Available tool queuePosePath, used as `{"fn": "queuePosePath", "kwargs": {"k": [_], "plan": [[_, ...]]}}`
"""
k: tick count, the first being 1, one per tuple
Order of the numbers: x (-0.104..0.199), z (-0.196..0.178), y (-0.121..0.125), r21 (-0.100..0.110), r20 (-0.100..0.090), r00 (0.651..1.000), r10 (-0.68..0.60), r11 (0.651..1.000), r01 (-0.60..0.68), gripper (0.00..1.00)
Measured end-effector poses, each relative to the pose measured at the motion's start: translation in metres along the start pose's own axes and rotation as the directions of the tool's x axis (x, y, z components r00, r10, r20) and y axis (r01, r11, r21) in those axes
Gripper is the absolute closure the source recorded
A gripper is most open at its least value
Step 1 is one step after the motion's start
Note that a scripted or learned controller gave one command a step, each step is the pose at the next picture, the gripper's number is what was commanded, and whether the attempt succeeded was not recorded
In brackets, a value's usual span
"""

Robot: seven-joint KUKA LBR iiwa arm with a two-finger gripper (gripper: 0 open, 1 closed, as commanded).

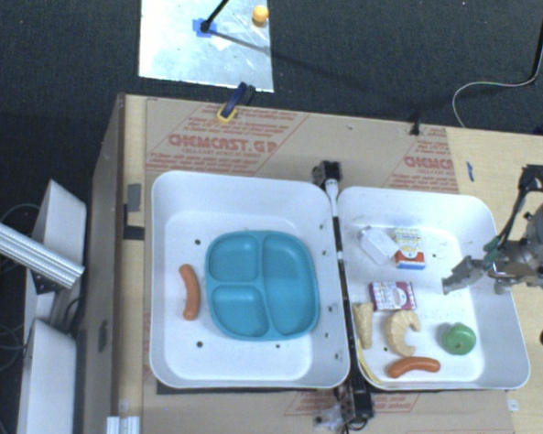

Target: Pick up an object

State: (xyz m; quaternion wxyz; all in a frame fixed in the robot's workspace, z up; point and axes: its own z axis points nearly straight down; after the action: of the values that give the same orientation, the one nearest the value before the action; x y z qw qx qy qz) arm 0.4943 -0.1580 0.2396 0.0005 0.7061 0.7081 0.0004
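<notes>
Although the gripper (457,279) hangs over the right bin (502,271), its tip is a grey blur, so I cannot tell whether it is spread or pressed together. No object is seen in its grip. Most of the arm (537,255) is cut off at the frame's right edge.

Candidate objects, all lying loose in the right bin, seven counted:
- One green round fruit (459,339), just below the gripper, closest to it.
- One purple carton (392,295), left of the gripper and slightly lower; print unreadable.
- One small white box (409,258) with a red and blue face, up-left of the gripper.
- One white packet (376,244), touching that box on its far side from the gripper; hard to tell what it is.
- One pale curved pastry (400,330), down-left of the gripper, just under the carton.
- One yellowish wedge (363,324), beyond the pastry, by the bin's left wall; unclear what it is.
- One orange sausage (414,366), lowest of all, near the bin's front rim.

Two bins in total. The left bin (175,215) is well apart from the gripper, across the divider. It holds one blue plate (261,284) with three compartments. It also holds a second orange sausage (191,292), which lies beside the plate on the side away from the gripper, not on it. That makes two sausages overall.

Further out, the cardboard sheet (258,137) under the bins shows red print, partly covered. Far up-left of the gripper, one small yellow and blue item (233,103) is too small to identify.
</notes>
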Motion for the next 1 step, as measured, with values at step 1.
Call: {"fn": "queuePosePath", "kwargs": {"k": [1], "plan": [[0.0412,0.1078,0.0814,0.003,-0.001,1.0,-0.001,1.0,0.001,0.0]]}}
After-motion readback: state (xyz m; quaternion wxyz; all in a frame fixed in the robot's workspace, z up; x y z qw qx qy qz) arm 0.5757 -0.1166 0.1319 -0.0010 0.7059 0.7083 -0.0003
